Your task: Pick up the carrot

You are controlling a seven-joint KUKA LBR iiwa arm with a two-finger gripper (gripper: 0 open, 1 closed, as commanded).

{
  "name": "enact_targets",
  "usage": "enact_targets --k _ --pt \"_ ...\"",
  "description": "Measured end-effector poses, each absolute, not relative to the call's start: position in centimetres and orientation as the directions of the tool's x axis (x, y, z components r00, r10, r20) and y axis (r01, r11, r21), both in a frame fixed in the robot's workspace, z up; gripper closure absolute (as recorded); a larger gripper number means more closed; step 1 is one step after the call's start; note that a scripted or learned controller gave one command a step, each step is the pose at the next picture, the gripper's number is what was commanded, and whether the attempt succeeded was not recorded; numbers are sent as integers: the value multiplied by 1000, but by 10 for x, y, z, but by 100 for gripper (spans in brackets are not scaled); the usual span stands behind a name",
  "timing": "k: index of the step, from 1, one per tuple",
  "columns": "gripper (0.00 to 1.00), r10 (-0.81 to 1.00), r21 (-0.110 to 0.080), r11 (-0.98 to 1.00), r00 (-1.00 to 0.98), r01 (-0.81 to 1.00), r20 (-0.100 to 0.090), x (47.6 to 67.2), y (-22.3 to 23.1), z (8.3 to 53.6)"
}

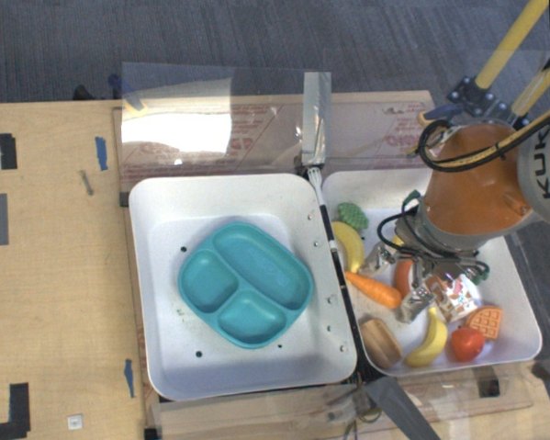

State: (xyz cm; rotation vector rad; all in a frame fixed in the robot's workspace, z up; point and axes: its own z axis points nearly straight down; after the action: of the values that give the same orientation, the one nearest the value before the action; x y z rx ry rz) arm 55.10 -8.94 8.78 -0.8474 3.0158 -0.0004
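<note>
White plastic is taking up most of what I am working over: two shallow bins side by side, the left bin (pixel 158 267) carrying a teal divided plate (pixel 246 282) and the right bin (pixel 524 326) carrying the toy food. My arm (pixel 471 190), grey with its orange band, is reaching in from the right and hanging over the middle of the right bin, and my gripper (pixel 423 280) is sitting low among the food there.

The carrot (pixel 373 290) is lying on the bin floor toward the left side of the right bin, just to the left of my gripper, with a yellow banana (pixel 349 243) just beyond it on the far side and a brown potato-like piece (pixel 380 340) nearer. As I judge it, the pick is not yet done: the carrot is resting flat and nothing of mine is visibly closing around it. Lining up on it, gripping and lifting are all left.

How my gripper is set I cannot tell, since wrist and cables are covering it. Whether it is touching the carrot or the red piece (pixel 403 274) beside it, I cannot tell either.
</note>
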Motion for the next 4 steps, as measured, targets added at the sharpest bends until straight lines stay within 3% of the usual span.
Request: enact_targets --k 2,3,4 --pt "0 -525 -5 851 -851 -525 -10 506 -90 88" --pt "0 -185 0 983 -983 -185 -8 509 -113 88" --pt "0 109 -1 994 -994 109 -8 512 -97 88"
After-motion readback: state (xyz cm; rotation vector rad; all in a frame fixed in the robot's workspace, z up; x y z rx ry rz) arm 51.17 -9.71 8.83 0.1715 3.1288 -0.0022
